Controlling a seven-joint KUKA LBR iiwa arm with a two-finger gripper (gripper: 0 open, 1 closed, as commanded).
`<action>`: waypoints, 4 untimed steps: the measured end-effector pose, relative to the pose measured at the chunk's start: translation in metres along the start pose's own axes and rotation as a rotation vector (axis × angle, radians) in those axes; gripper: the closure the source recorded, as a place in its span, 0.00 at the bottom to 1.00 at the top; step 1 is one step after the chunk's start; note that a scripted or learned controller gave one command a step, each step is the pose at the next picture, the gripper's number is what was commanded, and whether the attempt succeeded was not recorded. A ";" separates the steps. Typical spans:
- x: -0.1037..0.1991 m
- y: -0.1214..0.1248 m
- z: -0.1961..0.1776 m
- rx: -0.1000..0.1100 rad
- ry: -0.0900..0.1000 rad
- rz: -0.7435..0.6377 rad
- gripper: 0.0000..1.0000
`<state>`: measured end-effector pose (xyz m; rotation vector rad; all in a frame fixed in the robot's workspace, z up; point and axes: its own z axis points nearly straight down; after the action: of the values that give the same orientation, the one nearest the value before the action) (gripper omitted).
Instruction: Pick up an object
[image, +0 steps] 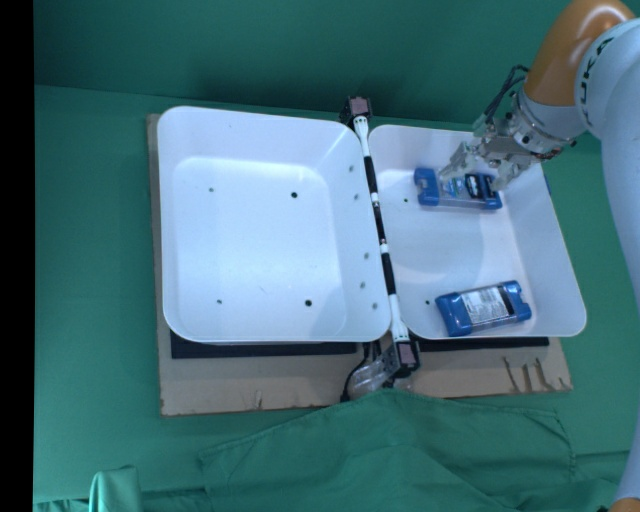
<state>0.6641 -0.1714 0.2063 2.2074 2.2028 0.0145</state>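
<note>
Two blue-and-white flat packs lie in the right bin (560, 290). One pack (445, 190) lies near the bin's back edge and the other (484, 306) near its front edge. My gripper (478, 176) reaches in from the upper right and is down over the right half of the back pack. It is open, with a finger on each side of the pack, which rests on the bin floor. The gripper hides that end of the pack.
The left bin (200, 140) shows a bare white floor with a few small holes. A black-and-white rod (380, 230) runs along the seam between the bins. Green cloth (400, 450) is bunched at the bench's front edge.
</note>
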 end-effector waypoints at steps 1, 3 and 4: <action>0.000 -0.001 0.000 -0.001 -0.001 0.000 0.00; 0.001 0.011 -0.042 0.012 0.006 0.000 0.00; -0.010 -0.004 -0.005 0.006 0.003 0.000 0.00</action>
<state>0.6595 -0.1817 0.2117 2.2121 2.2065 0.0110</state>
